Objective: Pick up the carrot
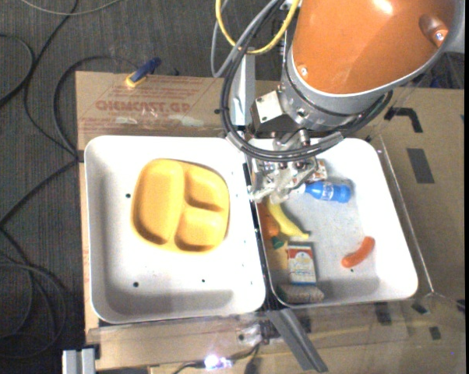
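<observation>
The carrot [269, 227] is a small orange piece with a green top, lying along the left wall of the right bin [390, 209]. A yellow banana [287, 220] lies against it and covers part of it. My gripper [276, 182] hangs just above and behind the carrot and banana, close to the bin's left wall. The arm's big orange and grey wrist hides most of the gripper.
The right bin also holds a blue bottle [330, 191], a red sausage [357, 252], a small printed box [301, 262] and a grey object [301, 293] at the front. A yellow divided plate [181, 206] sits in the left bin [110, 271].
</observation>
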Tool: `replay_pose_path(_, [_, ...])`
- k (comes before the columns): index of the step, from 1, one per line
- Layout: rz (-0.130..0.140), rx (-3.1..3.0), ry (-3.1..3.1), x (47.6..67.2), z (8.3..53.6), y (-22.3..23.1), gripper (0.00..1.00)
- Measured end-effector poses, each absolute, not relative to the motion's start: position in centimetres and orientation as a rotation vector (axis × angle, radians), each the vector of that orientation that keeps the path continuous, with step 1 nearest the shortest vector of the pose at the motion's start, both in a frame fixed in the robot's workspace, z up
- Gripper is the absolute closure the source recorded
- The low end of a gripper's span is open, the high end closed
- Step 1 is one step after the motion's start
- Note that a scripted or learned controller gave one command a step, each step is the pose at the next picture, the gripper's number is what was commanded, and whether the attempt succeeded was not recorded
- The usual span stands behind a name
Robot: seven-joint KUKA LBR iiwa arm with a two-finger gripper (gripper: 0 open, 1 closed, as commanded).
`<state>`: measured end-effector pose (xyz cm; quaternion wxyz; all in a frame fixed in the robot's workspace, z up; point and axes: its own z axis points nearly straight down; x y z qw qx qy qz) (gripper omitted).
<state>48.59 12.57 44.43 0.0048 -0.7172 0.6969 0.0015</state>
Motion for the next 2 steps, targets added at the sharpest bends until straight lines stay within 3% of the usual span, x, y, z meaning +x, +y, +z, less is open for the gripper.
replay_pose_path(1, [0.005, -2.247, 2.181, 48.6, 44.4, 12.6, 0.00])
replay_pose_path(2, [0.004, -2.643, 1.693, 48.4, 39.2, 15.7, 0.00])
